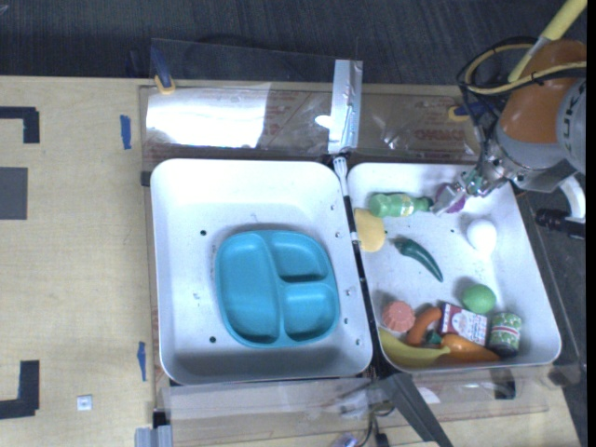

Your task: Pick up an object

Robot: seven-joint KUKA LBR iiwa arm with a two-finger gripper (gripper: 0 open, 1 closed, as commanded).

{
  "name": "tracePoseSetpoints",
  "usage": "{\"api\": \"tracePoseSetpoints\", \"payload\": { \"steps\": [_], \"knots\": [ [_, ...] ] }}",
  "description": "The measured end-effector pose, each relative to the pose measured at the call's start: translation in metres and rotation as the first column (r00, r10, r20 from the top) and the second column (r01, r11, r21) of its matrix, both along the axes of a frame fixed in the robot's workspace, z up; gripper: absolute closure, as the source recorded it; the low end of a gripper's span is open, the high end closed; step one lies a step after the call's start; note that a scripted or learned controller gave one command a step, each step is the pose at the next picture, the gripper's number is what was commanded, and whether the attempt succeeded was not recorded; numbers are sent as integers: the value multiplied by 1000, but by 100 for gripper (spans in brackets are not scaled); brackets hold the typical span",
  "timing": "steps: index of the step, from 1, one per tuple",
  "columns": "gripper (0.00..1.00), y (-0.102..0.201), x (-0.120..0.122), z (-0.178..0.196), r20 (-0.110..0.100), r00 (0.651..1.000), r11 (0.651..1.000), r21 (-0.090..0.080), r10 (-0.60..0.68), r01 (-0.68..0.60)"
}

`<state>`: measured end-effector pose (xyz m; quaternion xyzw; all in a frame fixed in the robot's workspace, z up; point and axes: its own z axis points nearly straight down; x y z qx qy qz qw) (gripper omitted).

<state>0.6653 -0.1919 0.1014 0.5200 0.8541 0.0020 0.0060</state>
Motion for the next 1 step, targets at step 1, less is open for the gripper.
{"api": "tracePoseSetpoints", "payload": {
  "steps": [1],
  "knots": [
    [100,70,-15,90,0,996,996,3,-91,91]
  ]
}}
